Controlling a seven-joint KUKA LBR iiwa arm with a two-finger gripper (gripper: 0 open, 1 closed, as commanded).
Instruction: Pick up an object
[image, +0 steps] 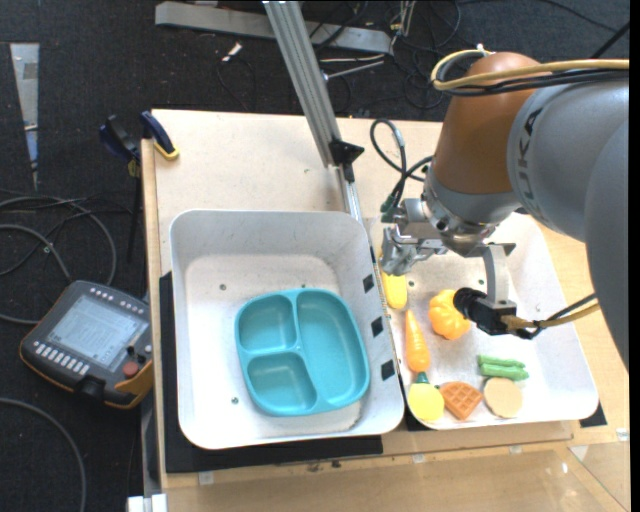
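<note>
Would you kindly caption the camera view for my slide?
KUKA arm's pincer hovers above toy food in the right bin; a teal divided tray lies in the left bin.

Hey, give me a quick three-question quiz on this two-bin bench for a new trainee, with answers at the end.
1. True or false: the teal divided plate lies in the same bin as the toy food.
2. Multiple choice: which item lies closest to the hand? A) the waffle B) the yellow piece by the bin wall C) the green beans
3. Fill in: the carrot lies between the bin's left wall and the orange ____.

Key
1. False: the plate sits alone in the left bin; the food is in the right bin.
2. B
3. pepper
</note>
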